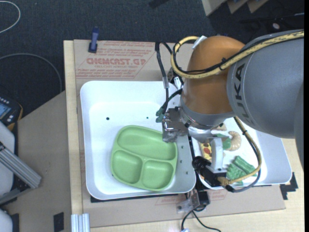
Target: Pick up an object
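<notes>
From above, we see the end effector [170, 129] low over the far right rim of the green divided tray [144, 157] in the left bin [96, 129] (finger state we cannot tell). The tray lies flat; lifting is, we judge, yet to come.

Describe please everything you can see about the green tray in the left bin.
The green tray is a pale green divided plate, plastic by its look, with rounded corners and a raised rim. It has three compartments: one long one along the upper side and two smaller ones below. It lies flat, right side up, slightly rotated, in the lower right part of the left bin. The arm's wrist hardware hangs over its upper right corner; whether they touch cannot be told.
</notes>
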`<act>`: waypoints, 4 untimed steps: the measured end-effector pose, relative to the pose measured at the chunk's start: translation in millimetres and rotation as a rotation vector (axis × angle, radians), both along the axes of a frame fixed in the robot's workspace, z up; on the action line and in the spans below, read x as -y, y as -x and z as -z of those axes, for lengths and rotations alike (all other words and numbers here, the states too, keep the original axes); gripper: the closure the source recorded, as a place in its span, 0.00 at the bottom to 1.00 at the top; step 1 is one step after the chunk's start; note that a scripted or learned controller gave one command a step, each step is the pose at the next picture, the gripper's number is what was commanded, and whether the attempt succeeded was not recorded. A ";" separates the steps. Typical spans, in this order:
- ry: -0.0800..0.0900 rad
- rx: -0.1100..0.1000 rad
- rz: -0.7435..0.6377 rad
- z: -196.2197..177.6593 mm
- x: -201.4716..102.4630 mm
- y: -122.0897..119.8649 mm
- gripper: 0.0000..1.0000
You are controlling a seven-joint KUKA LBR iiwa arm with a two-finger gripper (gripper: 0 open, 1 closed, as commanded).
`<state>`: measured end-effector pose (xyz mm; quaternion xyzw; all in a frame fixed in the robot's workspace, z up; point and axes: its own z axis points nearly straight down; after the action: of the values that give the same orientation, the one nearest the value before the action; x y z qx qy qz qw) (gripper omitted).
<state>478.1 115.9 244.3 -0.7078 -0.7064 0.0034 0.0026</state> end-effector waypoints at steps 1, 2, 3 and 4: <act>-0.003 0.020 -0.003 -124.3 10.5 -2.0 1.00; -0.001 0.012 -0.004 -129.0 9.4 -1.7 1.00; -0.001 0.013 -0.004 -139.0 9.0 -2.2 1.00; -0.001 0.015 -0.005 -149.1 8.6 -2.7 1.00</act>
<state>480.8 107.4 393.4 -0.7061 -0.7081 -0.0023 -0.0026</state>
